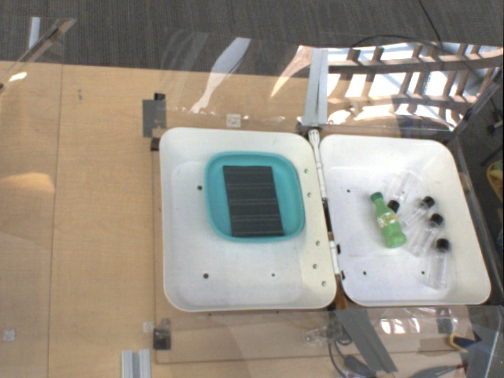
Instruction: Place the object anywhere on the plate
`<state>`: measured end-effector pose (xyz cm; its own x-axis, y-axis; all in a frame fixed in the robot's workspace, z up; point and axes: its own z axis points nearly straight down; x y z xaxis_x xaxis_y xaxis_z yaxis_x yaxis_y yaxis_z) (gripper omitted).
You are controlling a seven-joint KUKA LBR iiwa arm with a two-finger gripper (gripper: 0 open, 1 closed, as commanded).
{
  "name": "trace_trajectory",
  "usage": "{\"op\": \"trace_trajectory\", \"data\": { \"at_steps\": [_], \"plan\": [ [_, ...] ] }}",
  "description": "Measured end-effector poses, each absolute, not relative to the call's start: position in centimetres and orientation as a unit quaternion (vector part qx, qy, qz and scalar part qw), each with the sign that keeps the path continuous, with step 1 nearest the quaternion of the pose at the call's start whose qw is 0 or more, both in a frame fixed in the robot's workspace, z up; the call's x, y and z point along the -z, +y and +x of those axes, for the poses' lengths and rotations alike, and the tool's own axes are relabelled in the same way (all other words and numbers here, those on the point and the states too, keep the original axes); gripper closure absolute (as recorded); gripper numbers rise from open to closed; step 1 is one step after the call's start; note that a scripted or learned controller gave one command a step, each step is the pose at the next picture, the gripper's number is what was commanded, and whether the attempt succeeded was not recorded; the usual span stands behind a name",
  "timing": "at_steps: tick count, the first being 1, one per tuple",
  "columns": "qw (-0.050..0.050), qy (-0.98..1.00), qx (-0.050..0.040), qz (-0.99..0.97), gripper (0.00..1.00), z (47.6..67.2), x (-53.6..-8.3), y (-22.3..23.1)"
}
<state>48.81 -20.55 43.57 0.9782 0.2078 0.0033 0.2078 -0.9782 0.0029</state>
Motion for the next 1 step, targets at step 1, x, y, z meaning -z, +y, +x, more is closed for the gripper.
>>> {"op": "trace_trajectory", "data": {
  "at_steps": [1],
  "plan": [
    [0.001,0.105,-0.0017,0.995,0.0,48.81,-43.57,-20.54]
  ]
}}
